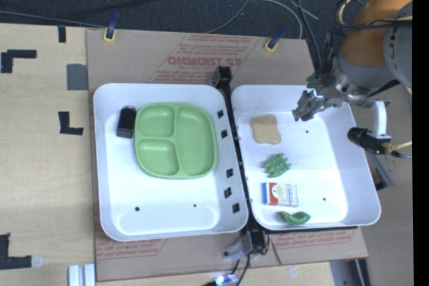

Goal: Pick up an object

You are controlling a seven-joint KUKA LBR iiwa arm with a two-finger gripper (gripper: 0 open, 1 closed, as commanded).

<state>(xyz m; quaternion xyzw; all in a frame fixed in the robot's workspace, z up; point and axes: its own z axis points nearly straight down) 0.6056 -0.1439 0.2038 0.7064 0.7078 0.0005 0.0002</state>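
Counter [40,164]: a light wooden surface with black tape marks carried a cardboard sheet [201,57]; dark carpet and loose cables lay beyond it.
Left bin [167,221]: a shallow white tray resting on the cardboard.
Black block [126,122]: lay in the left bin, just beside the left edge of the plate.
Green plate [176,140]: a three-compartment plate near the middle of the left bin; its compartments held nothing.
Right bin [335,164]: touched the left bin along a black divider with clips.
Tan piece [265,129]: a bread-like item at upper left of the right bin.
Green leafy item [275,165]: lay just below the tan piece.
Small carton [279,194]: red, white and blue, lying flat below the leafy item.
Green pod [293,217]: lay near the front rim of the right bin.
Gripper [307,108]: hung over the upper part of the right bin, right of the tan piece and apart from it; nothing sat between the fingers; whether they were spread or closed could not be told.
Step in hand: judged as approach; no object was grasped yet.
Next move: likely requires shifting left over the tan piece, the nearest candidate, descending, then closing on it.
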